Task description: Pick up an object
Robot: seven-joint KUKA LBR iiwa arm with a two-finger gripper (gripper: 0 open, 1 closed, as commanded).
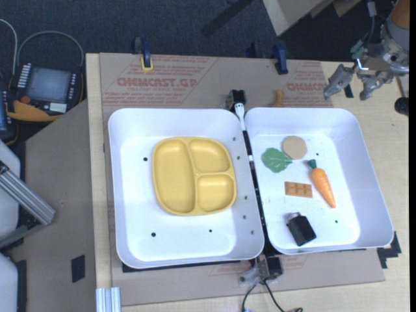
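Note:
The right white bin (344, 125) holds a green leaf (275, 160), a round tan cookie (294, 147), an orange carrot (322, 184), a small brown cracker (298, 189) and a black block (301, 229). My gripper (353, 85) hangs at the upper right, above the cardboard beyond the right bin's far corner. Its two grey fingers (337, 82) are spread apart with nothing between them. It stands well clear of all the objects.
The left white bin (130, 220) holds a yellow divided plate (193, 174). Both bins rest on a cardboard sheet (195, 73) held by blue clamps (145, 52). A handheld controller (45, 86) lies off the bench at the left.

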